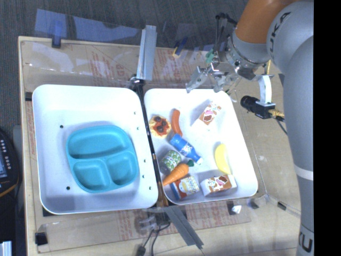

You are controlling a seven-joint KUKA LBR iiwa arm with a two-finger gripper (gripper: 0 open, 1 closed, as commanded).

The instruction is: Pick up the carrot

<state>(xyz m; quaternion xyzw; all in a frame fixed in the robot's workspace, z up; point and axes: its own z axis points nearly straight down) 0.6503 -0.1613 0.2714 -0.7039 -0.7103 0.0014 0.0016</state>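
Hovering over the far rim of the right shallow white bin [246,159], the metal two-finger end effector [210,79] grips nothing, aperture unclear, while the small orange toy carrot [176,174] at the near-left corner looks light, rigid, slick; grab mid-body.

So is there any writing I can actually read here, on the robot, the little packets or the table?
"KU": large letters on the grey arm, cut off by its curve; more letters at its lower part, partly out of view.
Faint red print on the bench surface: too washed out to read.
Labels on the small cartons and the blue bottle: too small and blurred to read.
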